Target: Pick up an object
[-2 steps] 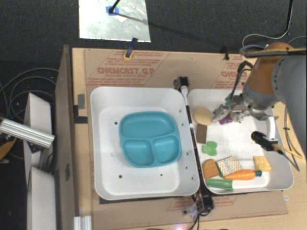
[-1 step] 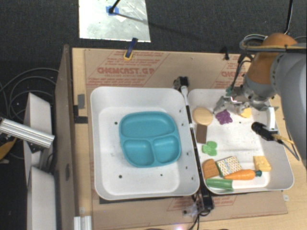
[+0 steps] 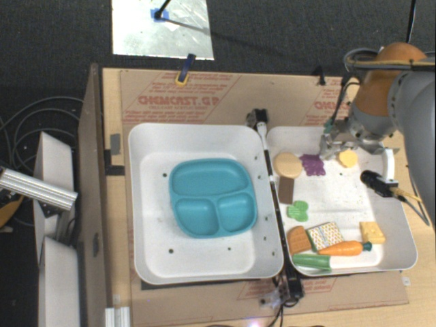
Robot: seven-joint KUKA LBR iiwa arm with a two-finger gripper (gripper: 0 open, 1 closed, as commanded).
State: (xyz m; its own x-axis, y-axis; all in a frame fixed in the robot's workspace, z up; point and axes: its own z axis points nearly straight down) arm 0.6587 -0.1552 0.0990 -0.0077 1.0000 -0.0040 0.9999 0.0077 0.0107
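Note:
My gripper (image 3: pixel 332 147) hangs low over the far end of the right bin (image 3: pixel 402 245), between a purple grape bunch (image 3: pixel 313 164) on its left and a small yellow piece (image 3: pixel 348 158) on its right. I see nothing held in it. Further left in that bin are a tan round piece (image 3: pixel 287 164) and a brown block (image 3: pixel 285 190). Toward the near end lie a green piece (image 3: pixel 298 210), a checkered packet (image 3: pixel 325 235), a carrot (image 3: pixel 342 248), a green cucumber (image 3: pixel 312 261), an orange-brown bread piece (image 3: pixel 297 239) and a yellow cheese wedge (image 3: pixel 372 232).
The left bin (image 3: pixel 146 182) holds a blue divided plate (image 3: pixel 212 197). The arm's grey body and orange band (image 3: pixel 388 80) reach in from the upper right over the bench edge. The middle of the right bin floor (image 3: pixel 340 193) is bare.

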